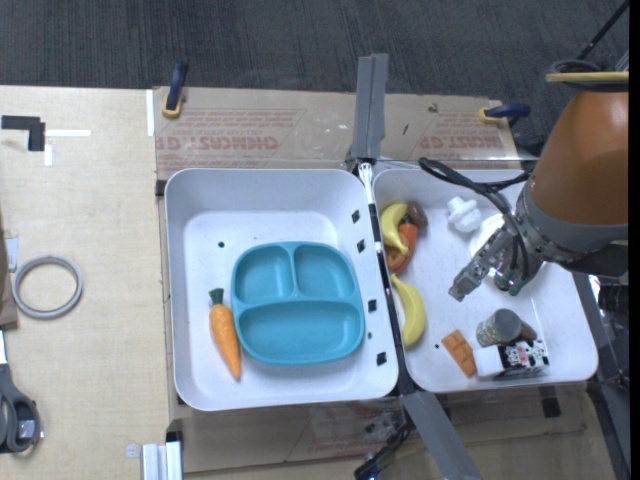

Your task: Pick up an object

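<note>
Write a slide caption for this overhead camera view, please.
Robot gripper hovering over the right bin of toys; blue divided plate and carrot in the left bin.

Scissors cut by left edge

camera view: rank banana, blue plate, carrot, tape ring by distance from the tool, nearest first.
From the tool in the right bin:
1. Banana, same bin, against the divider on the tool's left in the view.
2. Blue plate, middle of the left bin.
3. Carrot, left bin, beside the plate's left edge.
4. Tape ring, on the bench at the far left, outside both bins.
</note>
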Controlling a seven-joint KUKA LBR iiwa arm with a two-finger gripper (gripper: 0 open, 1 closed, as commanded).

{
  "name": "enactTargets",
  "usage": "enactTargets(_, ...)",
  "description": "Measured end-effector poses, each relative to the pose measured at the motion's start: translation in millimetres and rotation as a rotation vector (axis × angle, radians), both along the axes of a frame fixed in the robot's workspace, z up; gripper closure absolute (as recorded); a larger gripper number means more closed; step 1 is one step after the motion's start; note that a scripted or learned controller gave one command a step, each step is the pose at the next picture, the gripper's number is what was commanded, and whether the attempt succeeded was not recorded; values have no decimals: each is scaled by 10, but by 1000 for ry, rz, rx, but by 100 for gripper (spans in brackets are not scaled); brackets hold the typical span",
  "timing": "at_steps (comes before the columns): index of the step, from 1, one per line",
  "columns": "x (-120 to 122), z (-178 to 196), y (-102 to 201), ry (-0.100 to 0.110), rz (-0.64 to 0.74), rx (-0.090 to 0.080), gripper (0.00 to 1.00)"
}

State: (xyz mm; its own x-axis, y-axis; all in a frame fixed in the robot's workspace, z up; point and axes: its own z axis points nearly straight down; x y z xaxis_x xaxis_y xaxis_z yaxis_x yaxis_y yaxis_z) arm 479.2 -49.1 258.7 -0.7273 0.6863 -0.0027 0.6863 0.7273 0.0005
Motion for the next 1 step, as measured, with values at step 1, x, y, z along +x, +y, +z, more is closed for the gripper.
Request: enactTargets(1, -13, -692, -709, 3, 95, 1, 100)
